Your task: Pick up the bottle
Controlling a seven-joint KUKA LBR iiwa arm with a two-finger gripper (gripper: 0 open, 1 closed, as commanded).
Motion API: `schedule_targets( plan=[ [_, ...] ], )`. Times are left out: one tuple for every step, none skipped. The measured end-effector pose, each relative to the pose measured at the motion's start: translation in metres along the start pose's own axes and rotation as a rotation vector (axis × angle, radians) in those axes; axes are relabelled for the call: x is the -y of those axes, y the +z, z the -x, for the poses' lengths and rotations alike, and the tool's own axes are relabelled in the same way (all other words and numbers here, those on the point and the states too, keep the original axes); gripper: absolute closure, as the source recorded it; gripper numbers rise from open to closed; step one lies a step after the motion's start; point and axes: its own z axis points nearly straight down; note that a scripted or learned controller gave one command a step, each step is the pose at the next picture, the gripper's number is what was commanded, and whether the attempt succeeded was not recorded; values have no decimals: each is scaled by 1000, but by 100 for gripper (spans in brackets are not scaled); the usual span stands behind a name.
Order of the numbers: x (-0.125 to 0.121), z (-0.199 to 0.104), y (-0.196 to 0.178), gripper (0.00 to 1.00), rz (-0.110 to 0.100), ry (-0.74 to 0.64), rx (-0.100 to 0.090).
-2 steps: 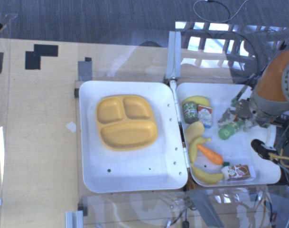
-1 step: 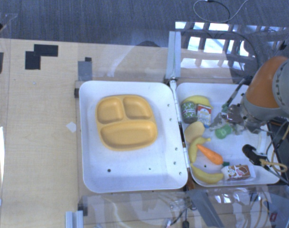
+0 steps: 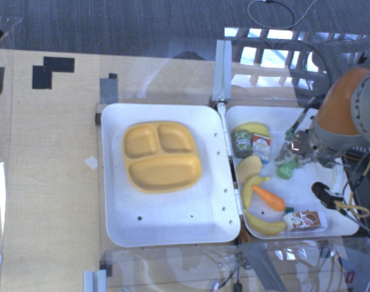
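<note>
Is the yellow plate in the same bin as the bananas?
No. The yellow plate lies alone in the left bin; the bananas lie in the right bin.

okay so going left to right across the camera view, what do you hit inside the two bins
yellow divided plate → green can → orange carrot → small green object under the end effector → chocolate milk carton

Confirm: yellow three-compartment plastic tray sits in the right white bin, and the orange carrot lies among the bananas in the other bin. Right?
Not quite. The camera view shows the yellow three-compartment plastic tray in the left white bin, not the right. The orange carrot lies among the bananas in the other bin, the right white bin, as you said.
</note>
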Motion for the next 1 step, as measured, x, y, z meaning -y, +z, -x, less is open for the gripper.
schedule_targets(
  plan=[
    [-27, -34, -132, 100, -9, -71, 1]
  ],
)
